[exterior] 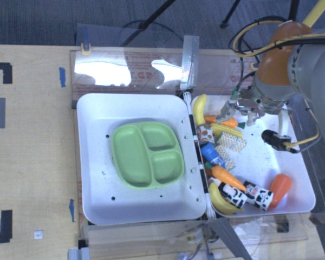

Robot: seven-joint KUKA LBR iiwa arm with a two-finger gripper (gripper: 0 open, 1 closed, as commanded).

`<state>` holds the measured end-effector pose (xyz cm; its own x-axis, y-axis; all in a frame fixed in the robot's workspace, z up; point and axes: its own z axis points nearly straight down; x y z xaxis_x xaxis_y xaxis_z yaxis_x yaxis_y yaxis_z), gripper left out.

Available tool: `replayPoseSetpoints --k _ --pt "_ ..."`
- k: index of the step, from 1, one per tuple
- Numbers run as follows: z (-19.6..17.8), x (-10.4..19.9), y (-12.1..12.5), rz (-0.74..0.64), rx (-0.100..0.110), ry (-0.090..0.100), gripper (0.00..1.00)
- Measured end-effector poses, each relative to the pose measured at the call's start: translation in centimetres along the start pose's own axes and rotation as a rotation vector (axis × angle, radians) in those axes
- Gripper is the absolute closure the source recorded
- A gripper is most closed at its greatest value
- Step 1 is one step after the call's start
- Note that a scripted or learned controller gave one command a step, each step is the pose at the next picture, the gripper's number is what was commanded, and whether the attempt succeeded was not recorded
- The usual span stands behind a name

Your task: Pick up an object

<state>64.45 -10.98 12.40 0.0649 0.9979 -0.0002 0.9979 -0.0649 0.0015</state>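
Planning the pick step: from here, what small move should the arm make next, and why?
Probably lower straight down. The gripper hovers at the right bin's far end above the corn cob and carrot, with nothing visibly held.

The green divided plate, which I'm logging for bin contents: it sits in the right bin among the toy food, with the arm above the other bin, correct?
Not quite. The camera view shows the green divided plate alone in the left bin. The toy food, such as the carrot, lies in the right bin, and the gripper is over that right bin.
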Motion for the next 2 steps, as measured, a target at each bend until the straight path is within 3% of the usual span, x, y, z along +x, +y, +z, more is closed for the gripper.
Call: replayPoseSetpoints --k 1,2 --pt "3.69 1.45 1.68 -0.031 0.005 -0.004 0.0" --pt "2.78 1.25 1.51 -0.031 0.012 -0.008 1.0"
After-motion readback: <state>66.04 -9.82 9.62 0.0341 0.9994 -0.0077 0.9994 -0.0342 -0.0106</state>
